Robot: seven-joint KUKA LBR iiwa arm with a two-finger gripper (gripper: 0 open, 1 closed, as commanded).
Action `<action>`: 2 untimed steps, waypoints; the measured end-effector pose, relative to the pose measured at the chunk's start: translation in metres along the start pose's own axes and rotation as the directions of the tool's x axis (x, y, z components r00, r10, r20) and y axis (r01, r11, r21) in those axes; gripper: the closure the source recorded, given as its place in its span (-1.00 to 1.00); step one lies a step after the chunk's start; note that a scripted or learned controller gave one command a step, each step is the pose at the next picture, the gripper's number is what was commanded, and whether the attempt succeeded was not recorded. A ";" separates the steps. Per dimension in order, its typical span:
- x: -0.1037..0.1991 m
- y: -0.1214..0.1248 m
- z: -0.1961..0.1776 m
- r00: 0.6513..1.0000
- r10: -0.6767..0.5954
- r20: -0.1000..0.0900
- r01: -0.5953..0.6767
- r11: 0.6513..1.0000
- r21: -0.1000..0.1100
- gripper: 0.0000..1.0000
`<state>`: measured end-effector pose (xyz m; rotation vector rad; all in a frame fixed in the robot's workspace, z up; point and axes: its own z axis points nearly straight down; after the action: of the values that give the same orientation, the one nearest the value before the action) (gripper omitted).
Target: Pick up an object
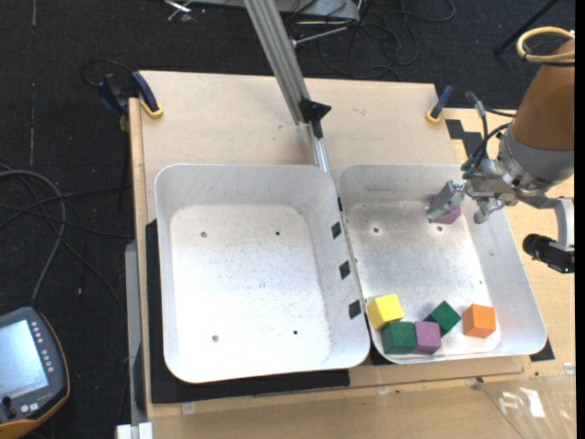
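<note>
Purple block point(428, 336) lowest in right bin point(512, 273); arm bent in from right, claw point(463, 199) clenched on small purple piece point(446, 214).

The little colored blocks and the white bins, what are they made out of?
The yellow block and orange block look like painted wood or foam: matte, no shine. The right bin looks like thin molded plastic: smooth, rounded corners, speckled with dirt.

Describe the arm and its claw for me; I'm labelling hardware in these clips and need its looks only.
The arm is a rounded grey body with an orange band and a pale ring above it. Dark cables loop along its left side. The claw is a small grey metal assembly with short prongs, and a black fitting sticks out below the wrist.
</note>
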<state>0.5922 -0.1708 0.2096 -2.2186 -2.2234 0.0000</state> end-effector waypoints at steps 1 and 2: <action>-0.022 0.081 0.086 1.000 0.000 0.008 0.000 1.000 -0.024 -1.00; -0.036 0.072 0.092 1.000 -0.004 0.013 0.004 1.000 -0.026 -1.00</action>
<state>0.6639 -0.2063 0.1175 -2.2337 -2.2469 -0.0140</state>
